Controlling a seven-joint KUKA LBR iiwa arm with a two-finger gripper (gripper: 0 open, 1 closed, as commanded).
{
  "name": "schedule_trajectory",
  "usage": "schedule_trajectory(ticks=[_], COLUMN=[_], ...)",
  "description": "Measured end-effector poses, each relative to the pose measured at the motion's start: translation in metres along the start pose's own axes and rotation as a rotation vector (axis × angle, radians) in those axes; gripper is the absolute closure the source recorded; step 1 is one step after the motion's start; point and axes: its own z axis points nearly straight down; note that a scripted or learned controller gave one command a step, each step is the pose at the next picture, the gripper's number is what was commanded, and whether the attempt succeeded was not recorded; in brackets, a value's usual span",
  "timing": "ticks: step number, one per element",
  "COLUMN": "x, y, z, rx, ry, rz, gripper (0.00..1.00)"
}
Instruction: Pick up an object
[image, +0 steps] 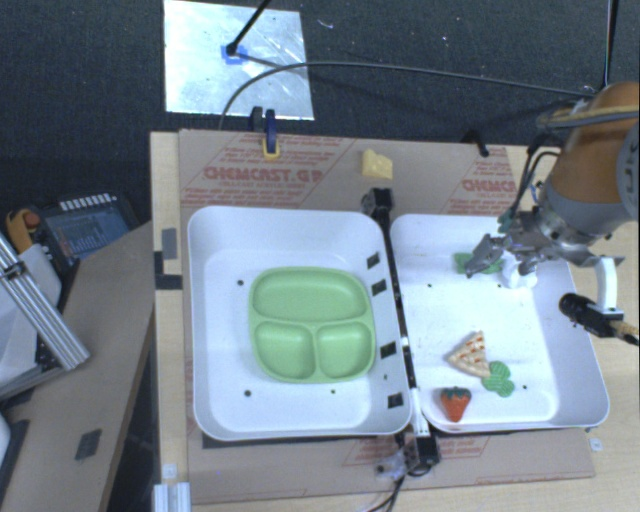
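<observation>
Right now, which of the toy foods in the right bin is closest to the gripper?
The green piece at the bin's far side, right beside the gripper. The pizza slice, broccoli and strawberry lie near the front edge.

In the right bin lie a pizza slice (469, 353), a green piece (499, 379) touching it, a strawberry (455, 402) and another green item (466, 263).

plate (308, 322) in left bin (215, 300)

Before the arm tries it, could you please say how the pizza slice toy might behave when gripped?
The pizza slice toy lies flat, so it probably won't roll. It looks thin, likely hard to pinch from above. Seemingly light, it may slide on the smooth right bin.
</observation>
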Motion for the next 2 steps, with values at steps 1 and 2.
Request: schedule_trajectory(ticks=[1, 2], x=[0.0, -0.002], y=[0.003, 0.006], z=[-0.006, 0.055], rx=[-0.011, -0.008], ry=[-0.002, -0.001], rz=[-0.002, 0.0], gripper=[0.0, 0.0])
